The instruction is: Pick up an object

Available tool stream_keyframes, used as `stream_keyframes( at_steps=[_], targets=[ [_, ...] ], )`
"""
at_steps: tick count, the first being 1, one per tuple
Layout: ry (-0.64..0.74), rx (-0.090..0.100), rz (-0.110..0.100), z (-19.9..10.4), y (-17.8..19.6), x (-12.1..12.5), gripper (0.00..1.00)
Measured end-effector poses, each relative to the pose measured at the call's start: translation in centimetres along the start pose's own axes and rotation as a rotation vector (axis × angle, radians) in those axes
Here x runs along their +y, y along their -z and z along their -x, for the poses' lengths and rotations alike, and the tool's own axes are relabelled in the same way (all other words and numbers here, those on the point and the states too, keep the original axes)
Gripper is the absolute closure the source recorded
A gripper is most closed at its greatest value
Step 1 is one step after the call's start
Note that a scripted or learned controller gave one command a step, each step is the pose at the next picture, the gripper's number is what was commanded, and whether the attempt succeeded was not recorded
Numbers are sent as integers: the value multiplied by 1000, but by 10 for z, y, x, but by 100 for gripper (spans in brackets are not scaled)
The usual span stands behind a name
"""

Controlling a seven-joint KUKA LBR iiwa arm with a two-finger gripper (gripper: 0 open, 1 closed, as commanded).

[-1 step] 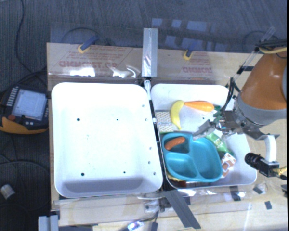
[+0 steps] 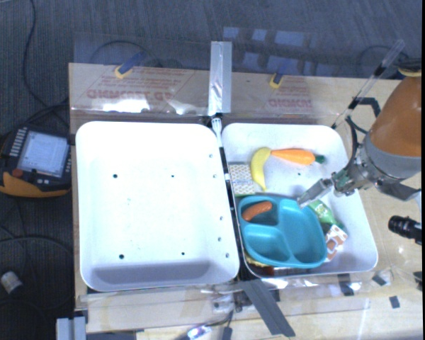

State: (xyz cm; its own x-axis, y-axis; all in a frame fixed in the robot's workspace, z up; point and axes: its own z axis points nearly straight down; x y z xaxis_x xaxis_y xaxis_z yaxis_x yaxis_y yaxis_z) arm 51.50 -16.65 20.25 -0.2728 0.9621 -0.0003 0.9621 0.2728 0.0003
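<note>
The right white bin [image 2: 354,257] holds a yellow banana [image 2: 258,167], an orange carrot [image 2: 294,156] and a blue divided tray [image 2: 287,236] with a small orange-red piece [image 2: 257,210] in its left compartment. A green packet [image 2: 327,214] and a small printed carton [image 2: 335,241] lie by the tray's right side. A patterned flat item [image 2: 242,178] sits left of the banana. My gripper [image 2: 309,195] reaches in from the right, low over the tray's upper right rim, just above the green packet. I see nothing held in it.
The left white bin [image 2: 149,204] lies beside the right one, with a metal divider [image 2: 229,183] between them. The arm's orange band [image 2: 404,119] hangs over the right bin's right edge. A handheld controller [image 2: 35,163] rests on the floor at far left.
</note>
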Motion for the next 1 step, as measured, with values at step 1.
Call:
stream_keyframes(
  at_steps=[1],
  targets=[
    [-8,-2,0,78,-51,138,0]
  ],
)
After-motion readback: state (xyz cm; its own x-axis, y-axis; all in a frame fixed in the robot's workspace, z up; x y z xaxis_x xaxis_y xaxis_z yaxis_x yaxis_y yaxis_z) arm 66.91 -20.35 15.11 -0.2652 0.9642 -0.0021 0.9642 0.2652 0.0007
